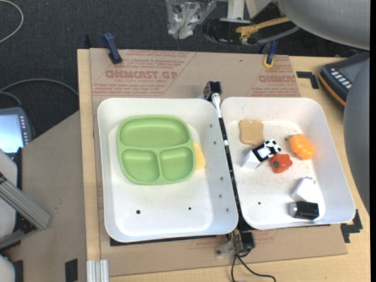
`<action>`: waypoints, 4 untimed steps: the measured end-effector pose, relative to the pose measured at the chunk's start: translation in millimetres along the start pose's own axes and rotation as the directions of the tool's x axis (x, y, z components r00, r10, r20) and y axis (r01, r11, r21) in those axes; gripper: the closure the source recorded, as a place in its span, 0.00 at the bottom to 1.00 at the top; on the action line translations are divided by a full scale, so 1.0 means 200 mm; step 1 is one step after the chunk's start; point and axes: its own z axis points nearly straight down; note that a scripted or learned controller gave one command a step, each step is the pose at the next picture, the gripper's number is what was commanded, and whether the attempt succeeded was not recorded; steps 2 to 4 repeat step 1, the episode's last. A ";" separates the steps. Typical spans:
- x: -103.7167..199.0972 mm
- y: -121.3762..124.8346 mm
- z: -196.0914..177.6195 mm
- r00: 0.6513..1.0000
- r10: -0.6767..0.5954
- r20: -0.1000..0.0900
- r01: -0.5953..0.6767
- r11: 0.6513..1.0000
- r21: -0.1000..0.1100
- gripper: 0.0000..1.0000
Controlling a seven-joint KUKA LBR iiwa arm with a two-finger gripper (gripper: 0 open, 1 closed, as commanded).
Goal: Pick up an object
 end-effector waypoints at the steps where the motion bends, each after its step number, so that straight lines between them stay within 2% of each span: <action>1: 0.03 0.00 -0.45 1.000 -0.006 -0.006 0.005 1.000 -0.019 1.00; 4: 0.03 0.00 -0.45 1.000 -0.006 -0.006 0.005 1.000 -0.019 1.00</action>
